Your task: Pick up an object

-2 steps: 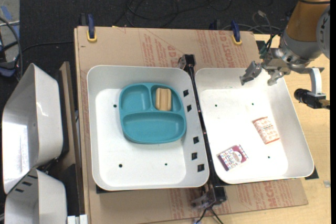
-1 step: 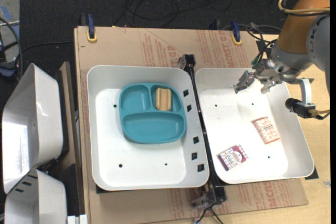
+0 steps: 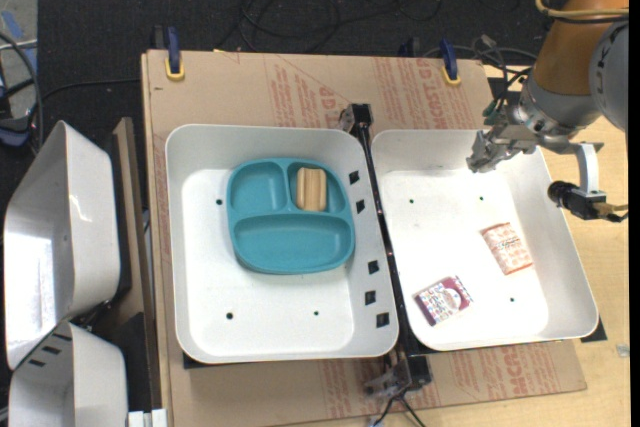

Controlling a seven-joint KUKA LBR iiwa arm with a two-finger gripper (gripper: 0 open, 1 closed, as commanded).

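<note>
In the right bin [image 3: 560,315] lie two flat packets: a red and white one [image 3: 506,248] toward the right side and a purple and white one [image 3: 442,299] nearer the front left. My gripper [image 3: 487,155] hangs over the back of this bin, near its far rim, well apart from both packets. Nothing shows between its fingers. In the left bin [image 3: 195,245] sits a teal divided plate [image 3: 290,217] with a tan wooden block [image 3: 312,188] in its upper right compartment.
The two bins meet at a black divider strip [image 3: 372,235] down the middle. A cardboard sheet [image 3: 260,85] lies under both bins, held by blue clamps at the back. White containers [image 3: 60,215] stand off the bench at the left.
</note>
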